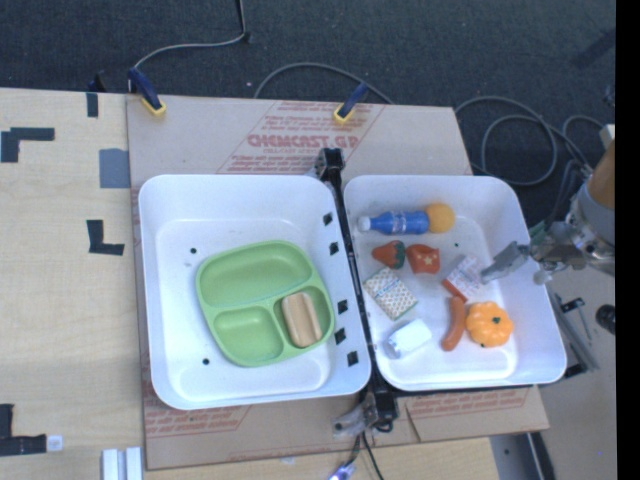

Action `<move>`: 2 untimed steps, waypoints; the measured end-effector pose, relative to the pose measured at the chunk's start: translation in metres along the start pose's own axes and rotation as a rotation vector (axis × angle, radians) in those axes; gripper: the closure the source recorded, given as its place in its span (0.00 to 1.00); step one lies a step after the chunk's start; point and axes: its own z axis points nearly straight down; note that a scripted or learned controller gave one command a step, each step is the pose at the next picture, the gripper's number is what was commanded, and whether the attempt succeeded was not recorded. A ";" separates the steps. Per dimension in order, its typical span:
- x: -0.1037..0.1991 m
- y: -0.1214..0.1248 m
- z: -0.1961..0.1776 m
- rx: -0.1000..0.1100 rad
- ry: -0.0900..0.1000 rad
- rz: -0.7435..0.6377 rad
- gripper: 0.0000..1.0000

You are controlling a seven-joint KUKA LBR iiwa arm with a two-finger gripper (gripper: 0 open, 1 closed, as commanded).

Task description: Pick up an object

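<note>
You see the gripper (503, 262) over the right bin (520, 363), near an orange pumpkin (488, 324). A green tray (258, 293) sits in the left bin (160, 268), holding perhaps bread.

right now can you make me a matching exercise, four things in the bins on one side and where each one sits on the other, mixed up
Things:
1. bread slice
2. blue bottle
3. orange pumpkin
4. green tray

Places:
A. right bin, far side
B. middle of the left bin
C. small compartment of the tray
D. right bin, near right part

Pairs: 1-C, 2-A, 3-D, 4-B

Two white bins (160, 298), one green tray (262, 301), eight small items (405, 221)
</note>
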 end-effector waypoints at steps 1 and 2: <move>0.019 0.044 0.118 -0.009 -0.007 0.001 0.00; 0.055 0.113 0.121 -0.007 -0.001 -0.002 0.00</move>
